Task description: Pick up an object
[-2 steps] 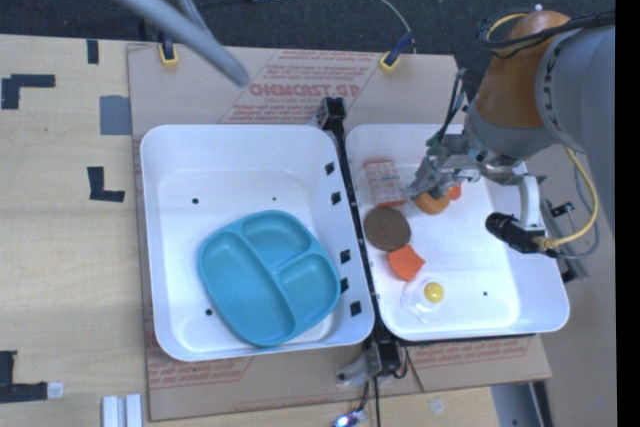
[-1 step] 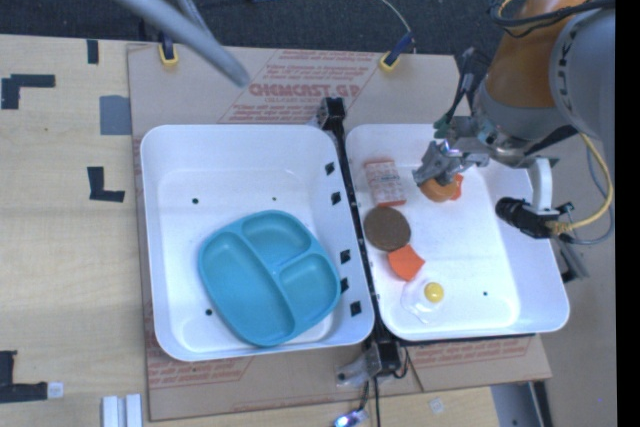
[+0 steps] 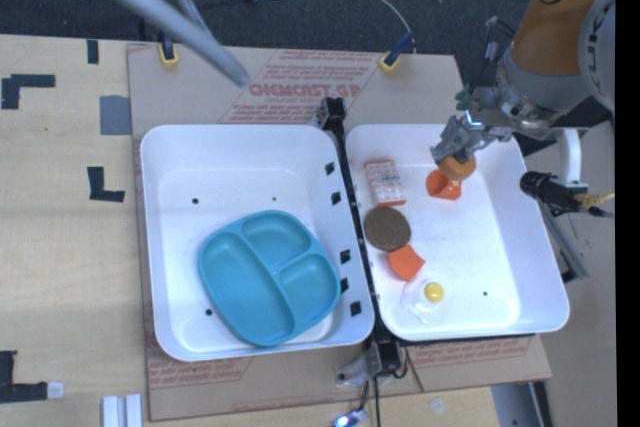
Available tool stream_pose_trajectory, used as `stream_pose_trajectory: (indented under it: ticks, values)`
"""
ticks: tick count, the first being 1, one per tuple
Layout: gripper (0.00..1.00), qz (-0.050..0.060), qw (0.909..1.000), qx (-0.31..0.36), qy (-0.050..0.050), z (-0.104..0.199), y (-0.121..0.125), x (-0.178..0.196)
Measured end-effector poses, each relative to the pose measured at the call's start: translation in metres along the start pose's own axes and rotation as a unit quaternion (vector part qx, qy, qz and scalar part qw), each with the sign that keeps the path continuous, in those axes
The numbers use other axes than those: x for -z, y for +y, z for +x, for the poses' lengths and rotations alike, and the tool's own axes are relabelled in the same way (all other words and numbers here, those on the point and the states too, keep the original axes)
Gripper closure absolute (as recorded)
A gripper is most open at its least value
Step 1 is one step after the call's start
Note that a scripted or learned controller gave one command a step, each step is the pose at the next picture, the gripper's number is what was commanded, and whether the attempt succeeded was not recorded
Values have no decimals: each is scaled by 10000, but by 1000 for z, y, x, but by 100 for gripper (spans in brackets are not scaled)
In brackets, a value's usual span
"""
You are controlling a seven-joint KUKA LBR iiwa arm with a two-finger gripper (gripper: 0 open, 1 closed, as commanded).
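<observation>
**Claw over the orange thing in the right bin**

The claw (image 3: 458, 147) is over the far part of the right bin (image 3: 520, 245). An orange thing (image 3: 447, 179) sits right under its tips, touching them. I cannot tell if the claw is clenched on it. The orange thing's long side runs from the claw toward the bin's near edge, a bit tilted.

Close to the bin's left wall lie a small pink packet (image 3: 384, 181), a brown round disc (image 3: 387, 228), an orange block (image 3: 405, 263) and a little yellow ball (image 3: 433, 292). The bin's right half has open room.

A blue divided plate (image 3: 268, 277) fills the near part of the left bin (image 3: 170, 215).
</observation>
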State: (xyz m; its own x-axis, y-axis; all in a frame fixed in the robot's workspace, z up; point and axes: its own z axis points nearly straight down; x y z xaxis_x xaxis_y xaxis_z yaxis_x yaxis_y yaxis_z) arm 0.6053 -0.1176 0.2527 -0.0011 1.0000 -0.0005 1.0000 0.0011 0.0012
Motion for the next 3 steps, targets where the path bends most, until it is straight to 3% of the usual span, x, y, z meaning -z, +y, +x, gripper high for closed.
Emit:
stream_pose_trajectory:
  ticks: [3]
  values:
    - [100,30,10000,21,1,165,15,-2]
